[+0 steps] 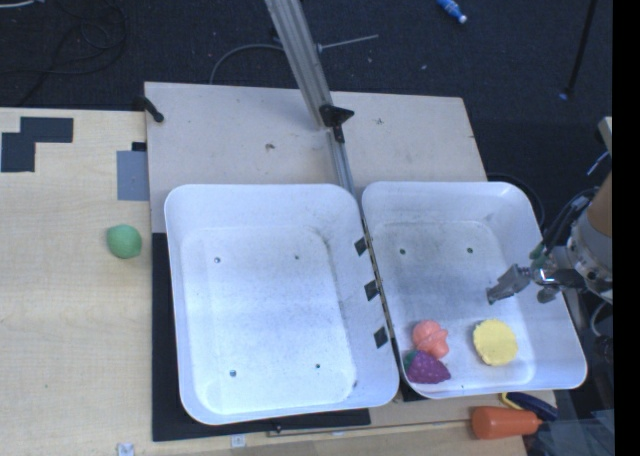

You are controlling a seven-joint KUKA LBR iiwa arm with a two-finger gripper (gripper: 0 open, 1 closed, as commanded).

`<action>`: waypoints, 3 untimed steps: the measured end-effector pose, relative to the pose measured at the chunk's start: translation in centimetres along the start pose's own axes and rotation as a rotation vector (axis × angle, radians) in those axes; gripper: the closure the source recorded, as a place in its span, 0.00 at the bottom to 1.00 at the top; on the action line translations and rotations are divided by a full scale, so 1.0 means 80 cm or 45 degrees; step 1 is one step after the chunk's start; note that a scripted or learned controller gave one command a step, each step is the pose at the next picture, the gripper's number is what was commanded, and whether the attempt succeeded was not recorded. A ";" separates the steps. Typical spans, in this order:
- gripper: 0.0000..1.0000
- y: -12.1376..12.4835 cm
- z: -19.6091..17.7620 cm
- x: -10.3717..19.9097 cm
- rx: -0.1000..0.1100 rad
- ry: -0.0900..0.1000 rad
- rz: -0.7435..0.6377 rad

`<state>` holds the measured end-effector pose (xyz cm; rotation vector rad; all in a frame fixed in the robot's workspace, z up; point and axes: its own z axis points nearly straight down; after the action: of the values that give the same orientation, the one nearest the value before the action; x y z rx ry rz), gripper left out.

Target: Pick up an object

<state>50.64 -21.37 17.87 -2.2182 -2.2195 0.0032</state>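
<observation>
The end effector [510,284] hangs over the right bin [450,206], near that bin's right wall, with the arm coming in from the right edge of the view. A dark fingertip juts toward the lower left. Whether it is spread wide or drawn narrow cannot be told from this slanted view, and nothing is seen between its tips.

The nearest candidate is the yellow object [495,342], a lumpy rounded piece lying on the bin floor just below the end effector in the picture, slightly toward the near rim. It has no clear long axis, so approach angle probably matters little; what counts is that the tool sits a little farther back in the bin than the object and would need to shift toward the near rim before descending.

Further left along the same near edge lie an orange-pink object [429,335] and a purple grape-like cluster [428,368], touching or nearly touching each other, close to the divider between the bins. They are near the yellow piece but apart from it.

The left bin [262,206] sits beside it. On the worktop well to the left rests a green ball [124,241], and an orange object [505,421] lies outside the right bin's near rim.
</observation>
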 end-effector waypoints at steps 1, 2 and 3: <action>0.00 -0.008 0.055 0.004 0.000 0.000 0.000; 1.00 -0.007 0.041 0.002 -0.004 -0.001 0.003; 1.00 -0.005 -0.011 0.001 -0.009 -0.003 0.001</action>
<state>50.21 -21.27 18.79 -2.2238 -2.2231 -0.0022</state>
